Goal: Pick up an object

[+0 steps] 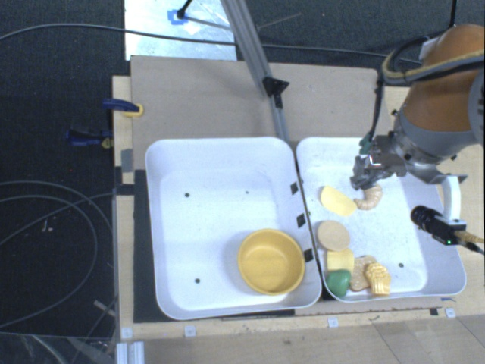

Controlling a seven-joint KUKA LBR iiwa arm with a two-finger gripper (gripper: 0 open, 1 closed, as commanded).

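Note:
My gripper [366, 177] hangs over the upper middle of the right bin [432, 275], just above a small tan curved piece [370, 198]. Left of that piece lies a pale yellow wedge [337, 201]. Lower in the bin sit a round tan disc [333, 236], a yellow block [340, 260], a green piece [338, 281] and a yellow ridged toy [377, 277]. Nothing shows between the fingers.
The left bin [197, 180] holds a yellow bowl [270, 261] near its lower right corner. A grey pole [250, 40] slants down from the top to the bins' shared edge. A black cylinder [432, 224] on the arm sticks out over the right bin's right side.

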